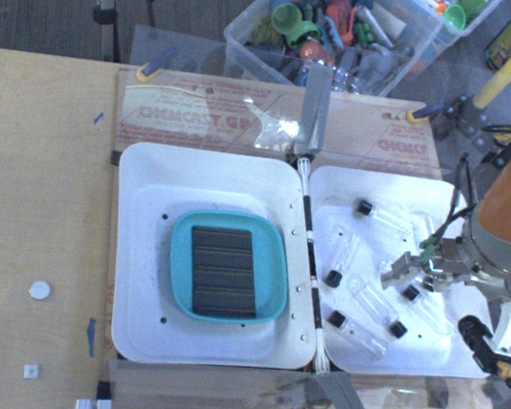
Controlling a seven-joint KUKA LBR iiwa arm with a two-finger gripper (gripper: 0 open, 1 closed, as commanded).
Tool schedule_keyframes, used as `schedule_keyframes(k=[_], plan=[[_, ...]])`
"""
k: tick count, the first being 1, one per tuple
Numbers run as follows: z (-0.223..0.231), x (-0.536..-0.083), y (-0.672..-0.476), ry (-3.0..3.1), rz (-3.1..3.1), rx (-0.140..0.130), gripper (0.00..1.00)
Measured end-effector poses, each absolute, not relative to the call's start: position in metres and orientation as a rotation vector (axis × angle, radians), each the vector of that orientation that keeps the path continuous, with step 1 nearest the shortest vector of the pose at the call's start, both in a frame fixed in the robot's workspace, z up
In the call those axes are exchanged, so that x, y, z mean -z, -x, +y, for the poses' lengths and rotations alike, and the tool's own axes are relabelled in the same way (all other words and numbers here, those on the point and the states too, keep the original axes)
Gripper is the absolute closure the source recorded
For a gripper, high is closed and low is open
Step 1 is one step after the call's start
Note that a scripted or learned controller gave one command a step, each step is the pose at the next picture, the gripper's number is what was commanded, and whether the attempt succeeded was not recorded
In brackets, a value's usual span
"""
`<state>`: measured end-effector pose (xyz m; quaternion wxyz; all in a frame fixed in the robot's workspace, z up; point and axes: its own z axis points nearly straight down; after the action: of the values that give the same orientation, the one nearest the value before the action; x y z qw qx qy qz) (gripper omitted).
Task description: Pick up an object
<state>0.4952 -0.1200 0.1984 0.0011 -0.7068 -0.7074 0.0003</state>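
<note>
White bins sit edge to edge; the left bin (134, 322) holds a teal tray (271, 273) carrying a dark ribbed block (223, 272). In the right bin (375, 192), clear black-capped vials (364, 309) lie scattered beneath the gripper (412, 268); whether it's spread, I can't tell

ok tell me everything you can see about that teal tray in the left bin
The teal tray is a shallow, rounded-corner square dish, plastic by its look, lying flat and upright in the middle of the left bin. It rests on the bin's white floor, apart from the bin's walls. A dark grey ribbed rectangular block lies inside it, covering most of its base. Nothing else touches it.
</note>
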Motion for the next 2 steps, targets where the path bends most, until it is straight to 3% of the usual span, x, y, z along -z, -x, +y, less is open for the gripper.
schedule_keyframes(k=[1, 2], plan=[[-0.179, -0.088, -0.519, 2.283, -2.17, 0.007, 0.0], [-0.18, -0.098, -0.52, 2.288, -2.169, 0.012, 1.0]])
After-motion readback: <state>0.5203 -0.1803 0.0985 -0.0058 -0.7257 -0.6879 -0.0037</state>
